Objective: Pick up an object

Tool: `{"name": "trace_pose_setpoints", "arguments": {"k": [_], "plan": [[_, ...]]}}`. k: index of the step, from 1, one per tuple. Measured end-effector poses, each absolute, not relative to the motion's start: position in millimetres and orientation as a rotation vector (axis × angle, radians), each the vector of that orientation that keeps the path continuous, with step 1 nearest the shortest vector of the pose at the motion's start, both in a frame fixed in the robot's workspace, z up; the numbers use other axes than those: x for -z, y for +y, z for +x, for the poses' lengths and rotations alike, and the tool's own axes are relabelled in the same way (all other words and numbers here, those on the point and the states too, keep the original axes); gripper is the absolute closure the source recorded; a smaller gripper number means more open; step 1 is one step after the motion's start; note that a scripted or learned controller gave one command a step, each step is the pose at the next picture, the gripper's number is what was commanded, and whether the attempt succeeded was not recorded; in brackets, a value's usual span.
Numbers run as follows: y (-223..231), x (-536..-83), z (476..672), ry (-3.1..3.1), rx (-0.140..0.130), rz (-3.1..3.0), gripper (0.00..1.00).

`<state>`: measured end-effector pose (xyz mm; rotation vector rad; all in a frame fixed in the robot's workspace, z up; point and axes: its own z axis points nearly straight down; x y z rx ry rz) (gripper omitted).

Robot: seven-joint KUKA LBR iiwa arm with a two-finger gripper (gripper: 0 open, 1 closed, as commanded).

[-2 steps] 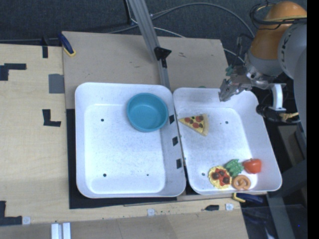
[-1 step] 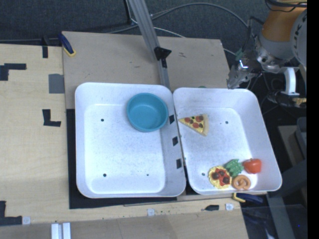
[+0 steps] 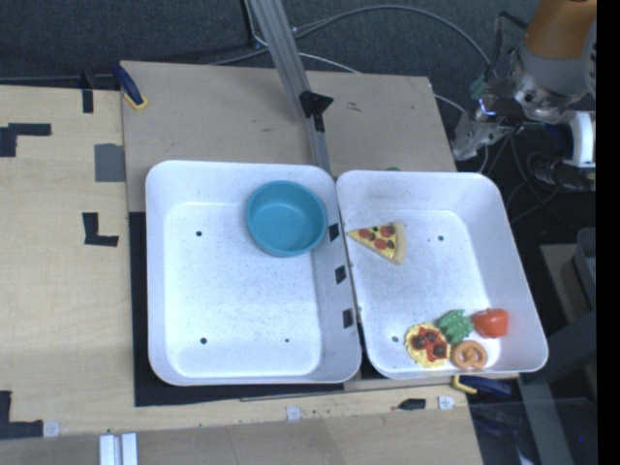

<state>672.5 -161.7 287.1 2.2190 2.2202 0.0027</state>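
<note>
Several toy foods lie in the right-hand bin (image 3: pixel 504 223), any of which could serve as the object to pick: a pizza slice (image 3: pixel 380 241) alone toward the bin's far left part, and a cluster in its near right corner made of a small round pizza (image 3: pixel 426 345), a green leafy piece (image 3: pixel 454 324), a red tomato-like piece (image 3: pixel 491 323) and an orange ring-shaped piece (image 3: pixel 471 356). Left of this bin, a blue bowl (image 3: pixel 286 218) sits in the other bin (image 3: pixel 194 289). The gripper (image 3: pixel 467 136) hovers beyond the right-hand bin's far right corner, carrying nothing; whether its jaws are parted I cannot tell. The approach looks not yet begun. Next it needs to travel over the bin and descend; the lone slice seems the easiest target.
</note>
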Motion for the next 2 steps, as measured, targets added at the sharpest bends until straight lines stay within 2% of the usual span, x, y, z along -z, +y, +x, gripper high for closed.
{"name": "trace_pose_setpoints", "arguments": {"k": [1, 2], "plan": [[-111.4, -266.7, 672.8, 2.227, 0.0, 2.218, 1.0], [-60.8, -267.2, 678.2, 2.226, -0.001, 2.218, 1.0]]}}
